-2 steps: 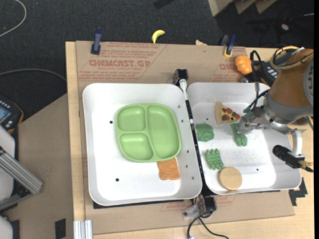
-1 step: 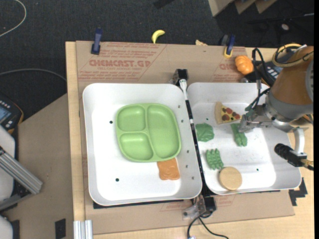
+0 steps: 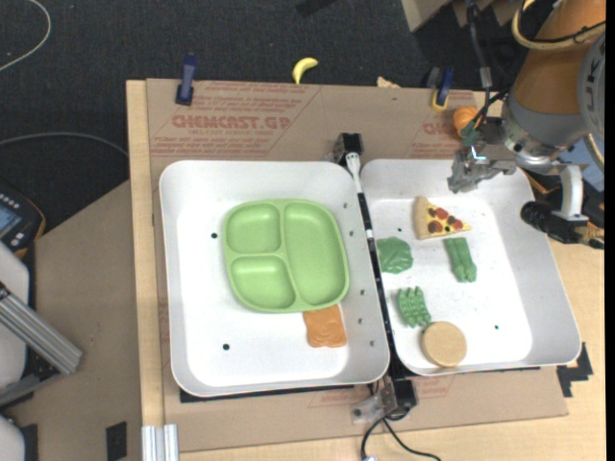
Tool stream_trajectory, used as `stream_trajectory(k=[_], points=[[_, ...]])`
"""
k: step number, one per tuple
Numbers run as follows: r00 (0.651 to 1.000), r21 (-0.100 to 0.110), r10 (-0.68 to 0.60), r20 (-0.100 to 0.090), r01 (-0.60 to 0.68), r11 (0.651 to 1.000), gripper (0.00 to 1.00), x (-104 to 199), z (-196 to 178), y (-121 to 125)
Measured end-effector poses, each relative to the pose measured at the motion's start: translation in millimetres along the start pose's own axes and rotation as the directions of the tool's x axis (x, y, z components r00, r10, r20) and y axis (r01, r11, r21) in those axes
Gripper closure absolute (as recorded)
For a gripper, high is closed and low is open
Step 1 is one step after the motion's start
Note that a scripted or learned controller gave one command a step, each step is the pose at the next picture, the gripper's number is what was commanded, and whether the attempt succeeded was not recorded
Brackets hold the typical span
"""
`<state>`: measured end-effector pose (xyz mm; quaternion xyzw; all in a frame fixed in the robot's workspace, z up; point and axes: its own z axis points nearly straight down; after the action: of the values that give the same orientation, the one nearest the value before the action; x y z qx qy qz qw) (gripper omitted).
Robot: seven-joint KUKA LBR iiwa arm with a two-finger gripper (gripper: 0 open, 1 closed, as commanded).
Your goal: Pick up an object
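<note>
Cookie (image 3: 445, 343) front; arm (image 3: 553, 60) over right bin's (image 3: 538, 286) far edge.

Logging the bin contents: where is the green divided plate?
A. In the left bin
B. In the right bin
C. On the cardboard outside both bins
A: the plate lies flat in the left bin, with an orange piece at its near edge.

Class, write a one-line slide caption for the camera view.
Gripper hovers over right bin of toy foods; green plate in left bin.
</note>
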<state>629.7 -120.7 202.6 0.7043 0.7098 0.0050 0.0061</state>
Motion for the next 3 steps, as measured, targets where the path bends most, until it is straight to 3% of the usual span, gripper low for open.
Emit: stream_trajectory(k=[1, 2, 3], points=[[1.000, 0.019, 0.001, -0.006, -0.001, 1.000, 1.00, 68, -3, -43], [1.000, 0.013, -0.001, -0.005, 0.001, 1.000, 1.00, 141, -3, -30], [1.000, 0.010, -0.008, -0.009, 0.008, 1.000, 1.00, 276, -45, -62]])
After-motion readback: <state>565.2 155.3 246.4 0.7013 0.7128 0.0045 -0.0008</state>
